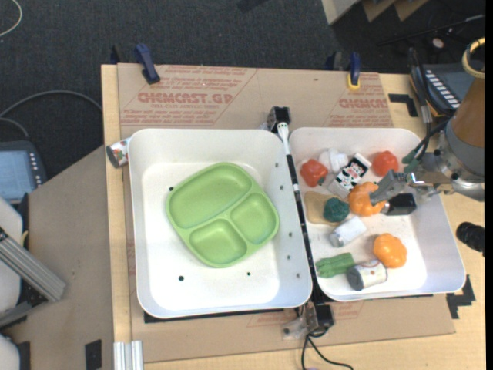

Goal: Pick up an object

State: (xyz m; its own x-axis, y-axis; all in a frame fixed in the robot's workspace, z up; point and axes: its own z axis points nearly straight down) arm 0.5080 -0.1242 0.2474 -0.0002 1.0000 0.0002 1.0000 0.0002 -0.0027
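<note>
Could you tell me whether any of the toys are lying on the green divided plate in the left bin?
No. The green divided plate has nothing on it; the toys, such as the orange one, lie in the right bin.

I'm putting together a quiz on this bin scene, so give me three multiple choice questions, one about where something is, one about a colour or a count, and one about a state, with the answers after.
1. Where does the green divided plate lie?
A. In the left bin
B. In the right bin
C. On the cardboard outside the bins

2. How many compartments does the plate have?
A. Two
B. Three
C. Five

3. Where is the gripper now?
A. Over the left bin
B. Off the bench entirely
C. Low in the right bin, at the orange toy

Answers: A, the plate sits inside the left bin's walls; B, its ridges split it into three sections; C, the gripper reaches among the right bin's toys.
</note>
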